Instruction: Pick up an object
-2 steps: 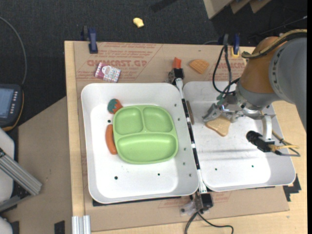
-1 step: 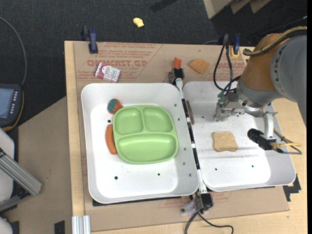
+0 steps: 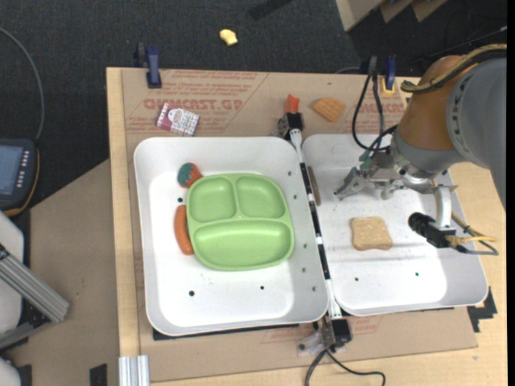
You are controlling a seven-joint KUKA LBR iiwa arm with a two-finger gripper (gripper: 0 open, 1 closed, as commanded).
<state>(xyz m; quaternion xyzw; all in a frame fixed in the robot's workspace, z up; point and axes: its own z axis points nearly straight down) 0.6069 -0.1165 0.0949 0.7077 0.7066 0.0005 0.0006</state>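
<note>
A slice of toast (image 3: 371,234) lies flat in the bin (image 3: 402,292) that sits to the right of the green plate (image 3: 239,220), level with the plate's lower half and well apart from it; it touches neither the bin walls nor anything else. The tool (image 3: 366,185) hangs farther right of the plate than the bin wall, level with the plate's top edge, so just short of the toast and not over it; its fingers look spread apart with nothing between them.

The toast is probably light, stiff and crumbly, with a rough, dry surface that should not slip; a hard squeeze could crack it. Lying flat, it offers only its thin edges; the likeliest hold is across the narrower width, fingers down either side and closing gently. An orange sausage (image 3: 183,230) lies against the plate's left side.
</note>
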